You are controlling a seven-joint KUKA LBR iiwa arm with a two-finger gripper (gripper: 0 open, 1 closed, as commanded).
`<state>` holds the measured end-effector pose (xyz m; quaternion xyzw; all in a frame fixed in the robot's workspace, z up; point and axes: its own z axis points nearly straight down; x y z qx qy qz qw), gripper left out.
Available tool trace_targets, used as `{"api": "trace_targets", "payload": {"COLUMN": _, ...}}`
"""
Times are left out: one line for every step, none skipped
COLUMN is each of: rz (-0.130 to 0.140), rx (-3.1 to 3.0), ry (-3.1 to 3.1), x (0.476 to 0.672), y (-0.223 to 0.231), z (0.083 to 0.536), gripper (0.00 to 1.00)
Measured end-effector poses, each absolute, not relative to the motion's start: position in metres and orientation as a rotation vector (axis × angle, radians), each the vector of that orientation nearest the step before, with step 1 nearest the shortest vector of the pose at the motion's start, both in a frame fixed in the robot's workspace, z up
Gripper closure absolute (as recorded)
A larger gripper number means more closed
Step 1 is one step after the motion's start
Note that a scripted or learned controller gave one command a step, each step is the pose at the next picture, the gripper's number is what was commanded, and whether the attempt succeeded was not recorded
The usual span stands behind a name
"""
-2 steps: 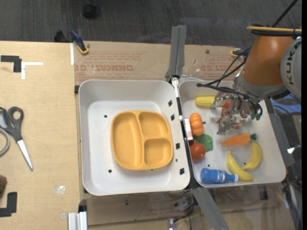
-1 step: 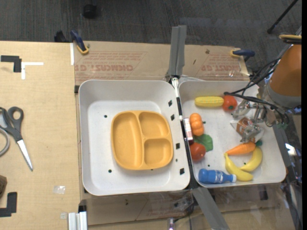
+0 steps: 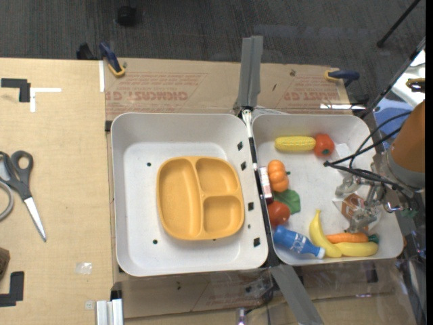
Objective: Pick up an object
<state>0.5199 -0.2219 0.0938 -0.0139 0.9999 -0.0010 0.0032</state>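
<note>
Over the right bin (image 3: 298,128) our gripper (image 3: 362,212) hangs above the carrot (image 3: 346,237); we can't tell its state. We should drop straight, centre on the carrot, avoid the banana (image 3: 316,230)

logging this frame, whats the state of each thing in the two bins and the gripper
divided plate: upright, flat in left bin
corn cob: lying in right bin
blue bottle: on its side
banana: lying by the bottle
carrot: lying flat
gripper: low over right bin, holding nothing visible
</note>
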Motion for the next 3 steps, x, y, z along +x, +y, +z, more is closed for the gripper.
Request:
{"api": "trace_targets", "payload": {"rz": -0.004, "rx": -0.007, "ry": 3.119, "x": 0.494, "y": -0.219, "z": 0.098, "gripper": 0.00}}
{"api": "trace_targets", "payload": {"rz": -0.008, "rx": -0.012, "ry": 3.110, "x": 0.489, "y": -0.153, "z": 0.099, "gripper": 0.00}}
{"api": "trace_targets", "payload": {"rz": -0.010, "rx": 0.014, "ry": 3.111, "x": 0.490, "y": -0.096, "z": 0.099, "gripper": 0.00}}
